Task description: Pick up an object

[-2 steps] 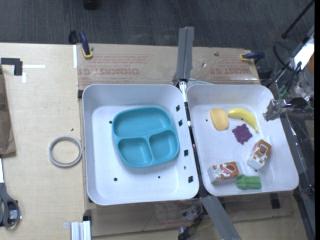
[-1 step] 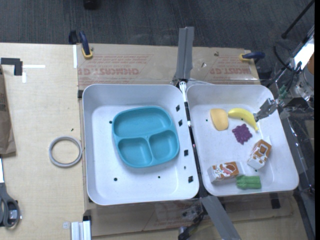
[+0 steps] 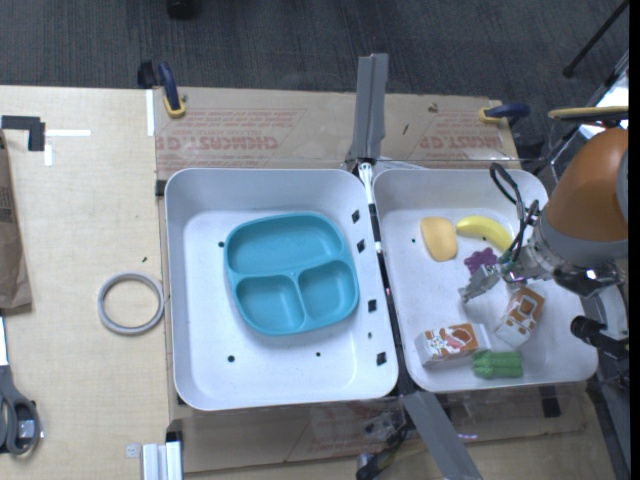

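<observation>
Purple object (image 3: 483, 262) beside claw (image 3: 482, 283), arm (image 3: 585, 208) reaching from right

Left bin (image 3: 190, 268): one teal three-compartment tray (image 3: 291, 273), roughly centred. Surface (image 3: 80, 208) left of the bins: grey tape ring (image 3: 131, 302) lying flat; scissors (image 3: 17, 418) at the lower left edge; brown paper bag (image 3: 10, 228) at the far left edge. Cardboard sheet (image 3: 260, 128) lies behind the bins, held by a clamp (image 3: 170, 93) at its left corner.
</observation>
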Robot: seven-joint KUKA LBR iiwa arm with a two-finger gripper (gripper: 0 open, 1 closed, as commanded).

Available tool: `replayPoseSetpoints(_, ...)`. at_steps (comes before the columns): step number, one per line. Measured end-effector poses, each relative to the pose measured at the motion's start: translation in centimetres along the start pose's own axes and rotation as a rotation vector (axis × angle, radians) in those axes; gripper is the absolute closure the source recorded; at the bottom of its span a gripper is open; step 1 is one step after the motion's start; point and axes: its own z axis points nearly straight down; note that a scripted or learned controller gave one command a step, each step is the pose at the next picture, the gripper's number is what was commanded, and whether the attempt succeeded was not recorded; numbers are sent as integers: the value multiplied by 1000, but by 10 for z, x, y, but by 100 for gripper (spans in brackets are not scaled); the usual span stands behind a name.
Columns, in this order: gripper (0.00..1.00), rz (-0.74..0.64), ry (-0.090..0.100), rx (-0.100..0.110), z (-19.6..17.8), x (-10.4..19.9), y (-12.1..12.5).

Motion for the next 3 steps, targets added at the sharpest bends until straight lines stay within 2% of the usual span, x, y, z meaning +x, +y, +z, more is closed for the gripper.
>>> replayPoseSetpoints(1, 0, -57, -2, -2, 1, -13, 68)
replayPoseSetpoints(2, 0, -133, -1, 0, 2, 46, 17)
replayPoseSetpoints(3, 100, -127, -1, -1, -7, 44, 17)
